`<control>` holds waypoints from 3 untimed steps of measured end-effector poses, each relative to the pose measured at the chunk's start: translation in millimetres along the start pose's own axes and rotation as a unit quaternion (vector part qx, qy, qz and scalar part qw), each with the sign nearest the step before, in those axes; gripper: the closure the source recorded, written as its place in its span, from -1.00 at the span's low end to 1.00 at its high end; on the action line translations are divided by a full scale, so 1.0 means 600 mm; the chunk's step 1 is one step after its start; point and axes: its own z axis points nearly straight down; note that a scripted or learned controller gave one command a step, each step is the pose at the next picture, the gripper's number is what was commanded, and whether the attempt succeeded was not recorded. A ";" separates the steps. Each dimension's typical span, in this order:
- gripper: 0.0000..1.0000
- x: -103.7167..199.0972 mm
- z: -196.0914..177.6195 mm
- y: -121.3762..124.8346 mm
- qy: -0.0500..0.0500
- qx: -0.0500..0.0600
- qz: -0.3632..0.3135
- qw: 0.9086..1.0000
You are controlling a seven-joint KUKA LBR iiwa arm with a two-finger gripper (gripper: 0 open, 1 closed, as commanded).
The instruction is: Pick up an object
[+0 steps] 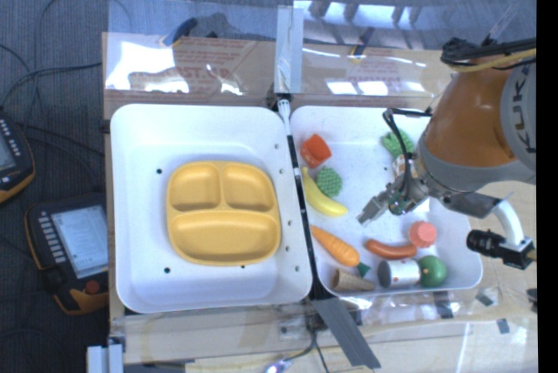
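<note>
Objects for picking lie scattered in the right-hand shallow white bin [471, 280]. Near its left wall: an orange-red block [316, 150] at the top, a green round knobbly ball [329, 181] just below it, and a yellow plastic banana [323, 200] lying at a slant, touching or nearly touching the ball's lower edge. Below these, an orange plastic carrot [336, 247] lies diagonally, tip toward the lower right. Along the front edge: a tan cone-shaped piece [351, 279], a silver-grey can on its side [399, 274], and a green round fruit [432, 271] just beside the can's right end. A red sausage-shaped piece [391, 249] lies just above the can, with a salmon-pink round piece [423, 233] near its right end. A green leafy item [397, 143] sits at the upper right of the bin, partly hidden by the arm.

The two-finger gripper [390, 204] hangs over the bin's middle, above bare white floor between the banana and the pink piece. Nothing is seen between the fingers; whether they are apart or together cannot be told at this angle. The grey arm with orange band [475, 123] covers the bin's upper right.

The left-hand shallow white bin [139, 275] holds a yellow three-compartment plastic plate [224, 213], roughly centred.
</note>
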 end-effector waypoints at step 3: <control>1.00 -0.268 0.142 0.015 0.000 -0.005 -0.170 0.985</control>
